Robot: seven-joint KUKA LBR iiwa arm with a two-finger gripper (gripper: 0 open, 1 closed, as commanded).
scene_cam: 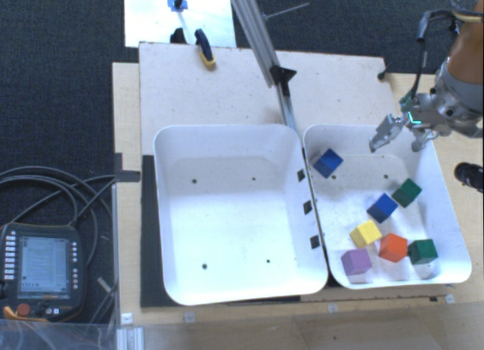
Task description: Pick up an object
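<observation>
The right bin [446, 224] holds several coloured blocks. A blue block [328, 162] lies alone near its far left corner. Another blue block [382, 207] and a dark green one [407, 191] sit mid-bin. Toward the front lie a yellow block [366, 233], an orange one [392, 247], a purple one [356, 261] and a green one [422, 250]. My gripper [401, 136] hangs above the bin's far edge, right of the lone blue block, open with nothing between its fingers.
The left bin [227, 212] stands beside the right one, under a slanted metal pole [257, 27]. A teach pendant [41, 269] with cables lies on the floor at lower left. A blue and yellow tool [204, 48] rests on the board behind.
</observation>
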